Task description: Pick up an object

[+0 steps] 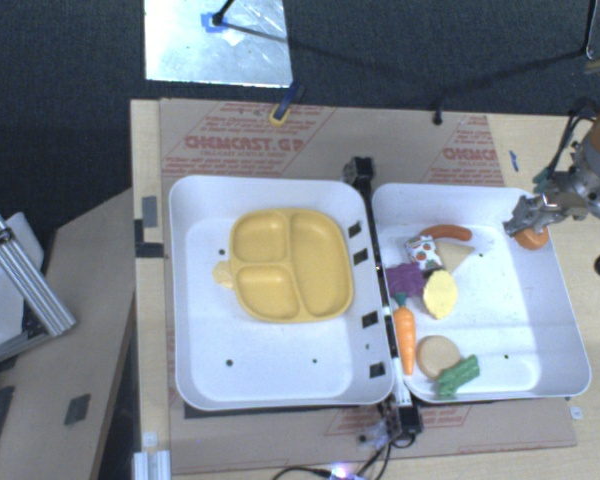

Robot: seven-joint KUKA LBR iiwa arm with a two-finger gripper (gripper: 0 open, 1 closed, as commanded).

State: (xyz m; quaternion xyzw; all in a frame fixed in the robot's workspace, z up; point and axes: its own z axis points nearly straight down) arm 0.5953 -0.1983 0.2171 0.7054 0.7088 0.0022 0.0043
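Observation:
My gripper (529,222) hangs over the far right corner of the right bin (550,308), coming in from the right. A small orange object (531,236) sits between the fingertips, and the fingers look shut on it. More toy food lies along the left side of that bin: an orange sausage (446,233), a small printed box (425,253), a purple piece (404,280), a yellow oval (440,295), a carrot (406,338), a tan round slice (437,352) and a green piece (459,374).
The left bin (200,348) holds a yellow divided plate (285,265). A black divider with clips (372,268) runs between the bins. A shiny metal sheet (218,28) lies beyond the bench at the back left.

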